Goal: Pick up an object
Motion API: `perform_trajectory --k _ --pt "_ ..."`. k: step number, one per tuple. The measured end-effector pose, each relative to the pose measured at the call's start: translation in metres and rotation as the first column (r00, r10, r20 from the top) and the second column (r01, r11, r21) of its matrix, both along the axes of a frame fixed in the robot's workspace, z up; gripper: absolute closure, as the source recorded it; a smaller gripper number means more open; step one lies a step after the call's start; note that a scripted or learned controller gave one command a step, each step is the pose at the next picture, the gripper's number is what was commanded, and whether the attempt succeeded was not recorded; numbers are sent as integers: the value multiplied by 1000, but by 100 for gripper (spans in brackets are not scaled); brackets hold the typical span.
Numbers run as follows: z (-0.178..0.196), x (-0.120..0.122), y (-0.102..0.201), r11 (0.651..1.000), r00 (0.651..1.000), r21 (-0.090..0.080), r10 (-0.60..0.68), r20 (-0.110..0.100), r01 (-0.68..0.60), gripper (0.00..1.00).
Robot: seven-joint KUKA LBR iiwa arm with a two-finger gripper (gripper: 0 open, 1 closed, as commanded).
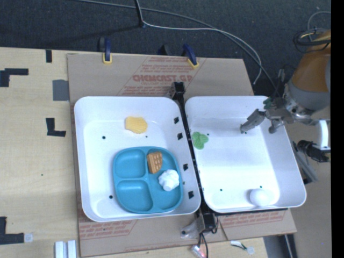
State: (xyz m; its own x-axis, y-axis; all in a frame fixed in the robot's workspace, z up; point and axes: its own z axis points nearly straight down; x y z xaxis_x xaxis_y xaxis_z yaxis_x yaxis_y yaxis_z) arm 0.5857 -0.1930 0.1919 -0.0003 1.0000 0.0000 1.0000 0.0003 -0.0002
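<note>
Camera view: claw [262, 121] over right bin [231, 160], green object [200, 140] near left wall.

High slanted overhead onto both bins [86, 160]

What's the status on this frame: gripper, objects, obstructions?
Gripper open over right bin, holding nothing. Green object at that bin's left wall, white ball near front edge, both untouched. Nothing between gripper and either.
</note>
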Motion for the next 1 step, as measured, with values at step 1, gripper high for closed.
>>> perform_trajectory --k 1 --pt "60 2 39 1000 1000 -1 3 5 -3 0"
